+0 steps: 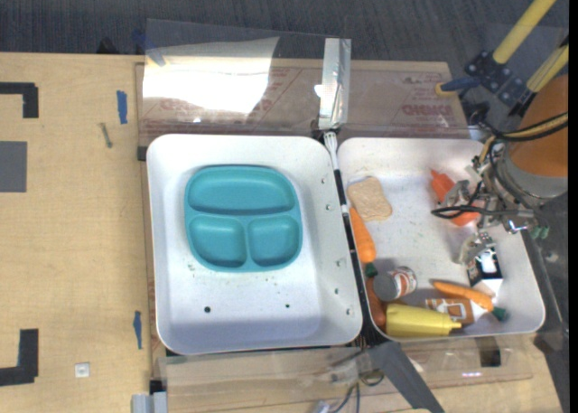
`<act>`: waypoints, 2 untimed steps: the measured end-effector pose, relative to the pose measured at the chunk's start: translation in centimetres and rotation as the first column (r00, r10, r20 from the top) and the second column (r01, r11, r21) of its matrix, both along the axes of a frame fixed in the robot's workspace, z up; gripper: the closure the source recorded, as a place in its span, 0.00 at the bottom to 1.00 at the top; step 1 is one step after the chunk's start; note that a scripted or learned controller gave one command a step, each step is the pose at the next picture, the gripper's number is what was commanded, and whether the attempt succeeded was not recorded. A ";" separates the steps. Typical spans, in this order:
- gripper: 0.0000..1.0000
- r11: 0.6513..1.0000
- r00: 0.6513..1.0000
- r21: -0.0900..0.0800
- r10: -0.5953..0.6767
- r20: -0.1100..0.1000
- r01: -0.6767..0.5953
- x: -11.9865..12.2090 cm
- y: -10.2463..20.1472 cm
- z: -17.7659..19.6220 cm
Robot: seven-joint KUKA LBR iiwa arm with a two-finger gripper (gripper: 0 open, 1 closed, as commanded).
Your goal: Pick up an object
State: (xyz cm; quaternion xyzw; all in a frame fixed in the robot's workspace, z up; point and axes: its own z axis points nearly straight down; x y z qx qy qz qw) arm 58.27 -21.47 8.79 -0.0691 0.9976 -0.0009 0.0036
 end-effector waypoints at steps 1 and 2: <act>0.00 0.997 0.997 0.002 -0.076 0.004 0.076 1.8 4.8 0.0; 0.00 0.999 0.999 0.001 -0.039 0.000 0.039 -4.3 -1.1 4.1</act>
